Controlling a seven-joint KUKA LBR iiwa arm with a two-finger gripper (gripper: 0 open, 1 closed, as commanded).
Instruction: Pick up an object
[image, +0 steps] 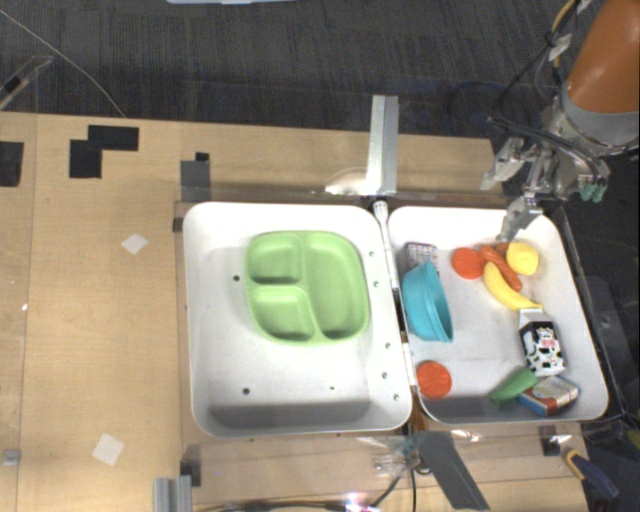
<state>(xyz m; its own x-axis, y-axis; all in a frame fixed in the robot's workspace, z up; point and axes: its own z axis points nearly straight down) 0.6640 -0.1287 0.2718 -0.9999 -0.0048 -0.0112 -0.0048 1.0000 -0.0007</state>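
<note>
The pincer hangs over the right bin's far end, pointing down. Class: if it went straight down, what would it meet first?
Most likely the lemon, or the carrot lying beside it: the pincer hangs just above them in the right bin. Height is hard to judge from one slanted view, so take this as a guess.

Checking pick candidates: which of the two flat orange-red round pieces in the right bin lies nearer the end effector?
The upper orange round piece, beside the yellow lemon, below the end effector; the other orange round piece lies near the bin's front edge.

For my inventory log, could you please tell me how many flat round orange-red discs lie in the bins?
2. One flat round orange-red disc lies beside the yellow banana; the other lies below the blue bowl. More may be hidden.
</note>
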